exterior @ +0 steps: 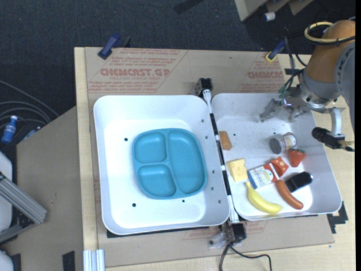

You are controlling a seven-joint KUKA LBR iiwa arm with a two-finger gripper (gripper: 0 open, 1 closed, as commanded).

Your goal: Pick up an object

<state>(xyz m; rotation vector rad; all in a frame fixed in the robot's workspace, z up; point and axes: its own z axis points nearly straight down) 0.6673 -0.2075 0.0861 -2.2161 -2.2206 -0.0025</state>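
My gripper (280, 113) hangs over the far part of the right bin (248, 109), its two fingers spread open with nothing between them. Below it in that bin lie a small tin can (279, 144), a red strawberry-like toy (296, 157), a red packet (278, 167), a blue-and-white carton (259, 177), a yellow cheese block (237, 169), a yellow banana (262, 201), an orange sausage (289, 195), a black object (298, 181) and a brown piece (225, 140). The can is the nearest to the gripper, a short way in front of it.
The left bin (113, 117) holds a blue divided plate (169, 162). A black rail (217, 145) runs between the bins. The arm's orange band (327, 61) stands at the right edge. Cables (22, 117) lie off the bench at the left.
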